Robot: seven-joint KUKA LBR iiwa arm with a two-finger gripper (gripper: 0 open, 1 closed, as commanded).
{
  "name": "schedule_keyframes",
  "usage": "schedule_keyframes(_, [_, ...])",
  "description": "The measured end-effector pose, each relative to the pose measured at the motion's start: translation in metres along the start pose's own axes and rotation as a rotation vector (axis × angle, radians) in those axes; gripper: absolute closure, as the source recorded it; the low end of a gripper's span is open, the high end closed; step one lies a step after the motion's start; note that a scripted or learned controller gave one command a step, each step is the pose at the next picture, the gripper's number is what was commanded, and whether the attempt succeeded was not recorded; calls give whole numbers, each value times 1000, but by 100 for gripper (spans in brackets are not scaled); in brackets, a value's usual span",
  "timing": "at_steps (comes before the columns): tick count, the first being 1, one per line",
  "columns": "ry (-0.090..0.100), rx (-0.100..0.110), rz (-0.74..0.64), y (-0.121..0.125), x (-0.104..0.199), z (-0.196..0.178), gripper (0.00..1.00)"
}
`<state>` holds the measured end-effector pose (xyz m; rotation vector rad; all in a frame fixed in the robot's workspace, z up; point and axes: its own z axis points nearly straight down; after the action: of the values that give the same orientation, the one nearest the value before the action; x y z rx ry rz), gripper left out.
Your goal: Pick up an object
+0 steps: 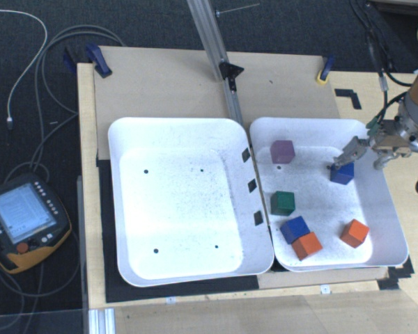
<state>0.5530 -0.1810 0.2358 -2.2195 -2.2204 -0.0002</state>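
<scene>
At the right bin (397, 221), our landmark here, we only get the wrist end of the arm (412, 117): it's cut off by the frame's right edge, so everything above the wrist is out of sight. The gripper (362, 153) comes in over the bin's upper right corner, tilted down and to the left. We see two fingers spread apart, one reaching to the blue cube (342, 174), the other out near the bin's right rim. The left fingertip overlaps the cube's top edge; we can't tell whether it touches or just hovers above. Nothing sits between the fingers, so no grasp.

Inside the right bin, going round: purple cube (283, 151) near the top left, green cube (283, 202) by the left wall at mid height, a second blue cube (295, 228) lower down with a red-orange cube (307, 245) touching its lower right corner, and another orange cube (354, 233) toward the bottom right, well apart from those.

Left of the right bin, touching it, the left bin (125, 138). Far left of both, on the floor, a teach pendant (22, 218) with its cable.
</scene>
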Motion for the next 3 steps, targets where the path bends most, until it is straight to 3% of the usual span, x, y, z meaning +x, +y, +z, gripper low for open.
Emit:
schedule_keyframes(1, [-7, -14, -1, 35, -19, -106, 0])
schedule_keyframes(2, [3, 4, -6, 43, 38, -51, 0])
schedule_keyframes(3, [2, 8, -3, 75, 93, 119, 0])
